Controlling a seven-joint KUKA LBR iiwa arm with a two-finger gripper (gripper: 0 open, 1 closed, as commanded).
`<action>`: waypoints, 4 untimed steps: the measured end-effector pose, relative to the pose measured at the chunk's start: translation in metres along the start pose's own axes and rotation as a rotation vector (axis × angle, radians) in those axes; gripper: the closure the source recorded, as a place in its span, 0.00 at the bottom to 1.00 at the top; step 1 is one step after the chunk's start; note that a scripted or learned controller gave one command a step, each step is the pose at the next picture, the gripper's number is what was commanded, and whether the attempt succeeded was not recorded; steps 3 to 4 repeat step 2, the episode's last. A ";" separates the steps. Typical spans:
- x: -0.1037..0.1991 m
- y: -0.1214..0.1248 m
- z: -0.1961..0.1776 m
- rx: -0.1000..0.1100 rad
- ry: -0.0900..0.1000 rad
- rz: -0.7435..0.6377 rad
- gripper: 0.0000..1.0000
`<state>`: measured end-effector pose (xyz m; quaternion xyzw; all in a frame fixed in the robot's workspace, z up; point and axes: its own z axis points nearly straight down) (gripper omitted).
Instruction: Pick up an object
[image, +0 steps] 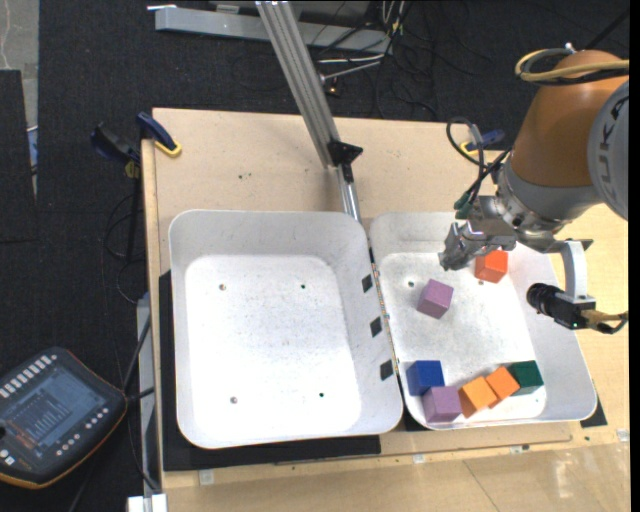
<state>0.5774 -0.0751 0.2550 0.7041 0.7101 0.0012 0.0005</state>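
Pincer (462, 250) low over right bin (560, 400), grip state impossible to tell. Orange cube (491, 266) just beside, toward right; purple cube (435, 298) near, below-left. Orange cube likelier target.

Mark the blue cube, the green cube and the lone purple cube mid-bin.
blue cube (425, 376), camera view, top face.
green cube (524, 377), camera view, top face.
lone purple cube (435, 298), camera view, top face.

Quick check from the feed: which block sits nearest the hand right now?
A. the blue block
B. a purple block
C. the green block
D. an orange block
D: the hand hangs at the far end of the right bin, with an orange block right beside it.
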 end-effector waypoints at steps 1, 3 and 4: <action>0.053 0.014 -0.006 -0.001 0.001 0.000 1.00; 0.110 0.028 0.009 0.002 0.000 0.000 1.00; 0.110 0.028 0.009 0.002 0.000 0.000 1.00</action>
